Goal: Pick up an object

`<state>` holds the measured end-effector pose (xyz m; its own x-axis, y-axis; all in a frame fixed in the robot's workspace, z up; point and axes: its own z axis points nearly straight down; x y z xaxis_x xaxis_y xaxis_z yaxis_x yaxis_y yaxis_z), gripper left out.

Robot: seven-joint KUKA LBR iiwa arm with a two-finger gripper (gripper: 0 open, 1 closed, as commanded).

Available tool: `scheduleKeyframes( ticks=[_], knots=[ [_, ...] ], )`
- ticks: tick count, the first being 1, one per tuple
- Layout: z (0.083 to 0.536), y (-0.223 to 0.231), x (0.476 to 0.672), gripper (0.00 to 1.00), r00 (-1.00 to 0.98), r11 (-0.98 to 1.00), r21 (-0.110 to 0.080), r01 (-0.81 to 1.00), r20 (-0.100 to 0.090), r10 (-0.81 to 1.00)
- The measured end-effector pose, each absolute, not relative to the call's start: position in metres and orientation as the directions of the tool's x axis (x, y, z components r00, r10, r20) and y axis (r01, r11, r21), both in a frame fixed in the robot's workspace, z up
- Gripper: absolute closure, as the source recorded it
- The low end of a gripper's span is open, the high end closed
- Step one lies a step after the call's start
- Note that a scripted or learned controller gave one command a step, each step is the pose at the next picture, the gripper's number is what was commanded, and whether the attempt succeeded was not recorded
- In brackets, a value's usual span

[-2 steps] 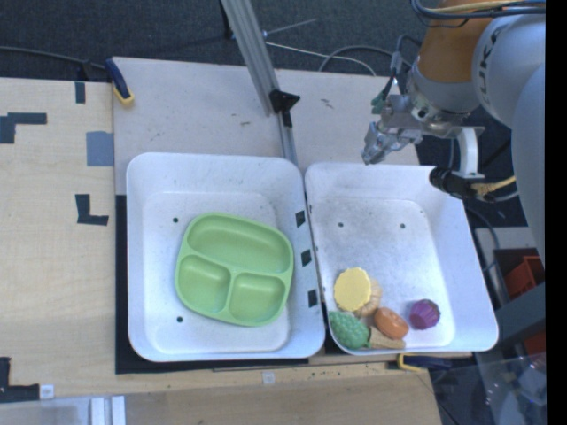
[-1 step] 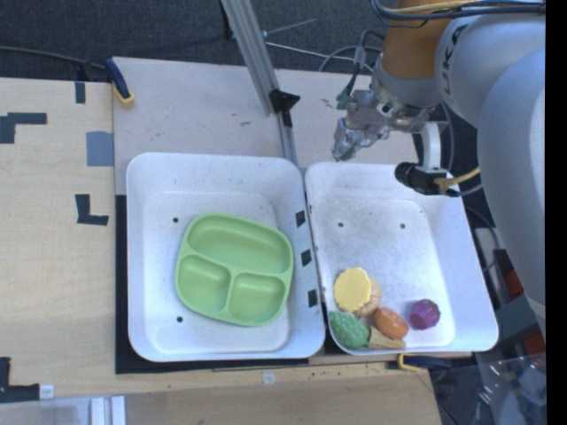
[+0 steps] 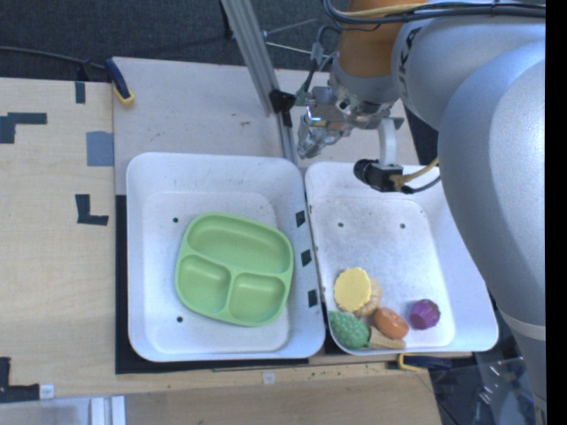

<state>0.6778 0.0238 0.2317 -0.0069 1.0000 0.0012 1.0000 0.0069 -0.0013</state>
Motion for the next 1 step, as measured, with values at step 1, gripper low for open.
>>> scheduleKeyframes(
  ticks=[1],
  knots=[
    [0.2345,0.0766,0.6747,1.0,-0.007,0.007,-0.001,1.0,0.002,1.0]
  ],
)
